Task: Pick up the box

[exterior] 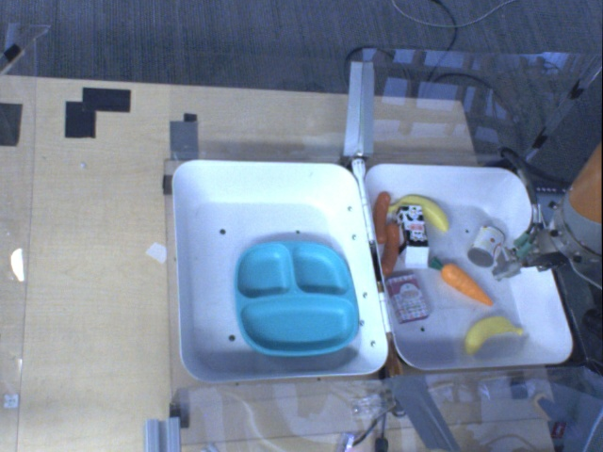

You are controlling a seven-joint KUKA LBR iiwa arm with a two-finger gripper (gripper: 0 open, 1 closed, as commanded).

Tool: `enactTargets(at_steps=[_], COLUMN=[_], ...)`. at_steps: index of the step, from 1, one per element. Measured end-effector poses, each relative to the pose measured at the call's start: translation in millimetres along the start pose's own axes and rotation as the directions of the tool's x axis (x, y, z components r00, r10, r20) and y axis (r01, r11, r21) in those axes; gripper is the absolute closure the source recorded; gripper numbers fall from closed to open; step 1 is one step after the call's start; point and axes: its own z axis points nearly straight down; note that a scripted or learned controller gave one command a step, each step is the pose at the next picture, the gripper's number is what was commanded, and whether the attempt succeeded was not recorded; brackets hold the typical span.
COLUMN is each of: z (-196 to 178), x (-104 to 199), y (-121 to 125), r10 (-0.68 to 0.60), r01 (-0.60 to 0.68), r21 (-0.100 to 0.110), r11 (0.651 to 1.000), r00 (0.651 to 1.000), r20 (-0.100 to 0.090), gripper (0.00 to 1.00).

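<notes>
Desk: pale wood surface; black patches lie near its far left corner, and two shallow white bins sit side by side on it.
Left bin: white, with rounded corners; it touches the right bin along a shared edge.
Blue tray: a three-compartment plate lying flat in the near half of the left bin, toward its right side.
Metal post: grey bar running away from the camera, in line with the seam between the two bins.
Right bin: white, holding all the small things.
Sausage: reddish-brown and long, lying along the left wall of the right bin.
Box: small and flat, with a pinkish-red printed face, lying flat in the near left part of the right bin, just beside the near end of the sausage and close to the left wall. It is well apart from the jaws.
Black-and-white carton: a small item with dark markings, just right of the sausage and touching the far banana.
Far banana: yellow and curved, in the far left part of the right bin.
Carrot: orange, lying at a slant near the middle of the bin, between the box and the arm.
Near banana: yellow, near the front wall, right of the box.
Grey cup: lying on its side just left of the jaws.
Gripper: low over the right part of the right bin, beside the cup and above the carrot's right end.
Jaws: whether they are open or closed cannot be told; nothing is seen between them.
Arm: grey with an orange band, reaching in from the right edge.
</notes>
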Motion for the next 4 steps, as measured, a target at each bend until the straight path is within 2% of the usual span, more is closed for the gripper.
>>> enactTargets(at_steps=[4], z=[-40.4], x=[-2.1], y=[8.5], r10=[-0.009], r01=[0.009], r21=[-0.017], r11=[1.000], r00=[1.000], r20=[0.008], gripper=[1.00])
